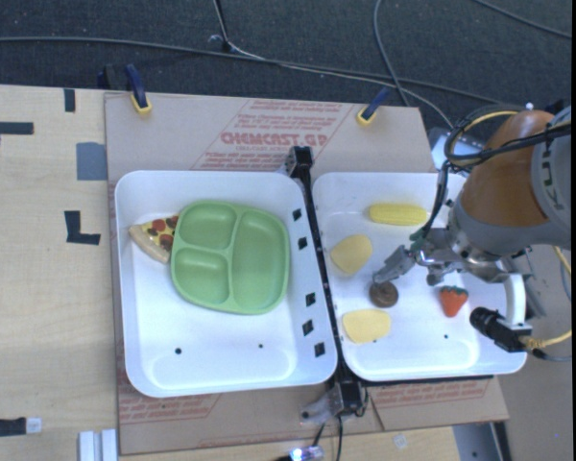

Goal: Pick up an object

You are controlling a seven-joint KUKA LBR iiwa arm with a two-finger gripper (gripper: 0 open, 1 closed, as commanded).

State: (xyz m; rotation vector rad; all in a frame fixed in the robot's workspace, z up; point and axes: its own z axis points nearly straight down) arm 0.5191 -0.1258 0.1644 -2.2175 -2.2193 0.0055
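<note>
The right bin [413,363] holds a yellow corn cob [396,214] at the back, a pale yellow piece [350,254] near the divider, another yellow piece [366,326] at the front, a brown round object [385,295] and a red strawberry [452,302]. My gripper [413,275] hangs low over the middle of this bin and looks open. One grey finger [394,267] slants down to just above the brown round object; the other side sits close to the strawberry. Nothing shows between the fingers.
The left bin [144,353] holds a green divided plate [230,257] with a toy pizza slice [154,236] tucked at its left edge. A black divider with clips [312,257] runs between the bins. Cables cross the dark floor behind the bench.
</note>
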